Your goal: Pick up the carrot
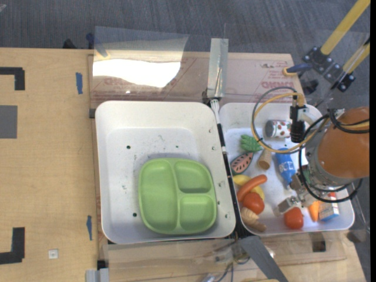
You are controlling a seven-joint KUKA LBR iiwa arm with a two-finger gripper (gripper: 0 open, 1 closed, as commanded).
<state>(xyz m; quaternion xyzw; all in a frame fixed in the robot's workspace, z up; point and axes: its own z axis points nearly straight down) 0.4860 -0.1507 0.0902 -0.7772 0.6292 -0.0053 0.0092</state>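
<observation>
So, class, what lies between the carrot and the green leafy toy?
Camera view: a reddish fruit-slice toy sits between carrot and leafy toy.

Robot lab: plywood bench (47, 157), blue tape marks (79, 82), twin white bins (108, 157).

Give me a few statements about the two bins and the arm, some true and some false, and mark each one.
1. The green plate lies in the left bin of the view. True.
2. The carrot lies on the green plate. False: it lies in the right bin, near its left wall.
3. A blue bottle lies in the same bin as the carrot. True.
4. The gripper is directly over the carrot. False: it is off to the carrot's right in the view, close to a red tomato.
</observation>
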